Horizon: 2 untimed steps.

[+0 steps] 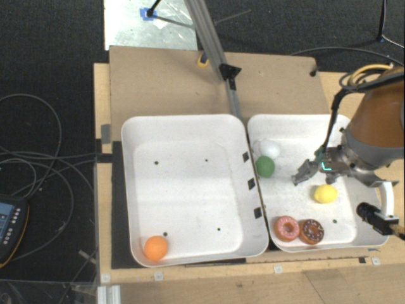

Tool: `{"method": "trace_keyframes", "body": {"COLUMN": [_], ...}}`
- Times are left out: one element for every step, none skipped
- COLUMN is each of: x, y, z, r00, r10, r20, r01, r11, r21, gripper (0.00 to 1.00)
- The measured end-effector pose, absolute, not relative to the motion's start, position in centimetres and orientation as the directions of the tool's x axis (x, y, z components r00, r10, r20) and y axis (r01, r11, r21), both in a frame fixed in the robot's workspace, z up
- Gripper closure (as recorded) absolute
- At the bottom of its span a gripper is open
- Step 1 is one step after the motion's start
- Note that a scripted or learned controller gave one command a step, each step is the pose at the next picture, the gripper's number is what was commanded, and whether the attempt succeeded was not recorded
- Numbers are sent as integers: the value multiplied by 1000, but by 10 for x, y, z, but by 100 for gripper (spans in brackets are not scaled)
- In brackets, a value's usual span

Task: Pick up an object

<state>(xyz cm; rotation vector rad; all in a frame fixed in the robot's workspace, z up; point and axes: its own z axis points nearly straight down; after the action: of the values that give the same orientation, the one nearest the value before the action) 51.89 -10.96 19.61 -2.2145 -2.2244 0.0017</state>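
A light wooden bench (190, 81) stood on a dark carpet floor (50, 43). Black cables (38, 163) curled on the floor at the left. At the upper left, a bright shiny patch (136, 11) lay behind the bench.

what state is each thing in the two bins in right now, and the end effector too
orange ball: resting in the left bin, near corner, untouched
white ball: resting in the right bin, next to the green ball
green ball: resting by the dividing wall
yellow object: lying free, just below the end effector
pink donut: flat, beside the brown donut
brown donut: flat, near the front rim
end effector: open, holding nothing, over the right bin
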Motion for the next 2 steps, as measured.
{"method": "trace_keyframes", "body": {"x": [520,520], "y": [-110,-116], "z": [198,137], "r00": [-2,0], "r10": [1000,1000], "r20": [1,1], "r01": [1000,1000], "r11": [2,0], "r21": [1,-5], "gripper": [0,0]}}
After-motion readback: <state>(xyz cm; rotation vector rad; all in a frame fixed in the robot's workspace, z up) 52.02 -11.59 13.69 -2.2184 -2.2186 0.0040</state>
